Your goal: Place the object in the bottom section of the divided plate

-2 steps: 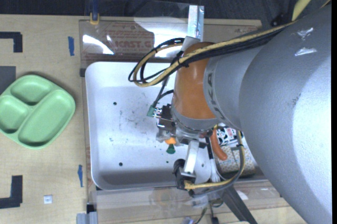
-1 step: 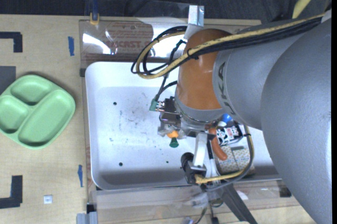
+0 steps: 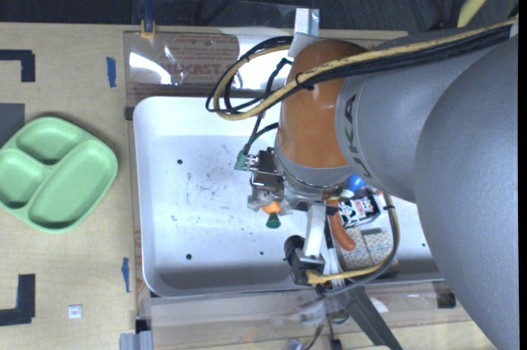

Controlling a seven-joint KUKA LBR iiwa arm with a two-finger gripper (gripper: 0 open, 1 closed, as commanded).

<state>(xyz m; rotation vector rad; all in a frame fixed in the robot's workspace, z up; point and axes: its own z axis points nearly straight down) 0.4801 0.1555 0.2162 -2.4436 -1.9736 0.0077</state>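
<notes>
The green divided plate lies on the wooden bench to the left of the white bin. Its largest section faces the lower right, and two smaller sections sit at its top and left. My gripper hangs low over the middle of the bin, mostly covered by the orange wrist band. Just below it, a small orange piece with a green end sits on or close to the bin floor. Whether the gripper touches that piece is hidden.
Under the arm at the bin's right lie an orange stick-like thing, a blue, white and black item and a speckled pale item. A clear plastic sheet stands behind the bin.
</notes>
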